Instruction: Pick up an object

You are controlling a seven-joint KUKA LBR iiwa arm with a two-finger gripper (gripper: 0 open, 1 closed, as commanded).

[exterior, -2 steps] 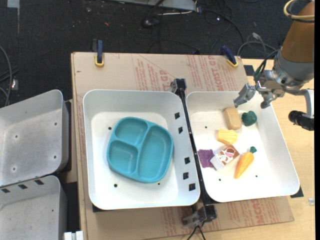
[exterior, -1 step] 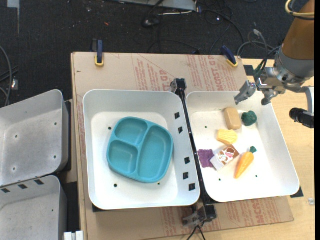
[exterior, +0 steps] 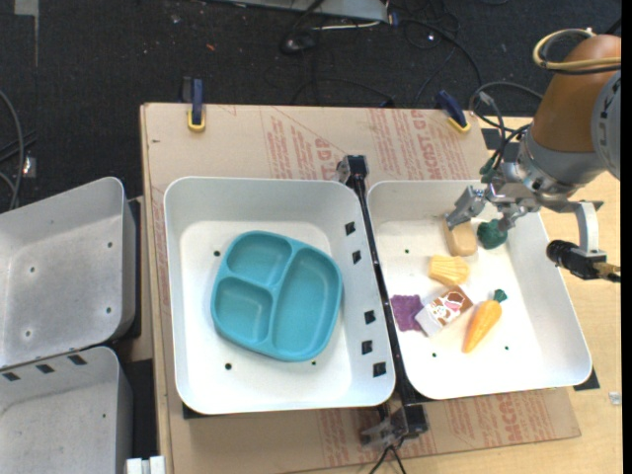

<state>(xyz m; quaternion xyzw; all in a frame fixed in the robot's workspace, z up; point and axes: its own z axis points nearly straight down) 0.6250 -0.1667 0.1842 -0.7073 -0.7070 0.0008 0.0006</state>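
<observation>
Where cables [exterior: 326, 28] cross dark floor, cardboard [exterior: 296, 141] underlies bins.

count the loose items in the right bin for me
6: tan piece and green ball under the gripper, yellow piece, purple piece, small carton, carrot. Gripper may hide more.

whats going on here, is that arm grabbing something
A grey KUKA arm with an orange band reaches in from the right, its two-finger gripper low over the far end of the right white bin. It hangs right by a tan rounded piece and a dark green ball; nothing is visibly held. Nearer lie a yellow corn piece, an orange toy carrot, a purple scrap and a small printed packet. The left white bin holds a teal divided plate.
</observation>
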